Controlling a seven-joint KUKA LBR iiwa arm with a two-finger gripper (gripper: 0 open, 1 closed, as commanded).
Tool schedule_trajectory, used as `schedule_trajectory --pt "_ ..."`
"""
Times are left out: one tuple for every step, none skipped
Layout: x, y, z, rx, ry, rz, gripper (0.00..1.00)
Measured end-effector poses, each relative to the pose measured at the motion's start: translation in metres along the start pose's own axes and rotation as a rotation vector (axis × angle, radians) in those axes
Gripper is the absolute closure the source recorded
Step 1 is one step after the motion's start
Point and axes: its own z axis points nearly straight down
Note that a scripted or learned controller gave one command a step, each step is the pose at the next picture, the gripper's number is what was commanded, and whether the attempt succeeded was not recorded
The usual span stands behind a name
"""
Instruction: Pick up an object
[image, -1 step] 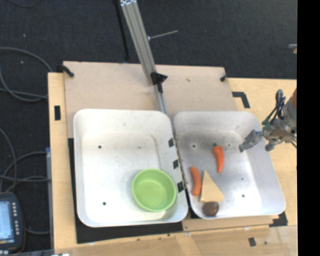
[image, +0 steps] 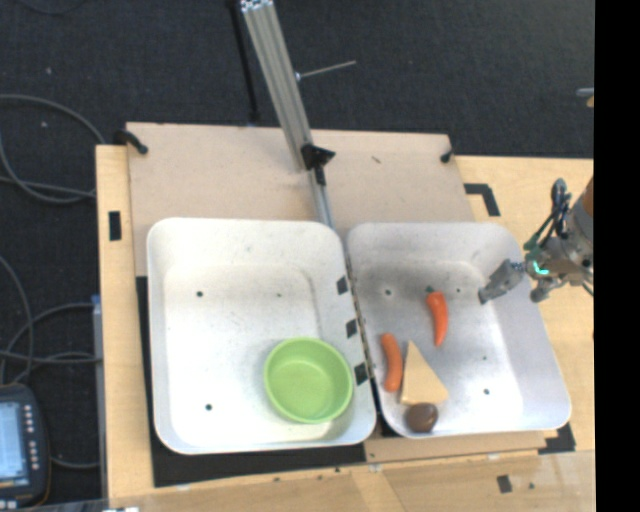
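The right bin (image: 510, 390) holds an orange chili-shaped piece (image: 437, 316) near its middle. A second orange piece (image: 392, 362) lies by the bin's left wall, beside a tan wedge (image: 421, 382), with a dark brown lump (image: 421, 417) at the front rim. My gripper (image: 520, 287) hangs over the right bin's far right side, to the right of the orange chili piece and apart from it. Its two fingers (image: 497, 283) stand spread, open, with nothing between them.
A green bowl (image: 308, 379) sits in the front right corner of the left bin (image: 200, 300). A slanted metal rail (image: 285, 90) runs from the top down to the gap between the bins. Cables lie on the dark floor at left.
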Motion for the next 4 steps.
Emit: schedule_trajectory --pt "0.002 0.005 0.061 0.007 -0.001 0.003 0.0" --pt "0.008 0.009 0.108 0.006 -0.002 0.002 0.0" --pt "0.007 0.009 0.14 0.003 -0.003 0.005 0.0" --pt "0.006 0.01 0.127 -0.004 -0.003 0.007 1.0"
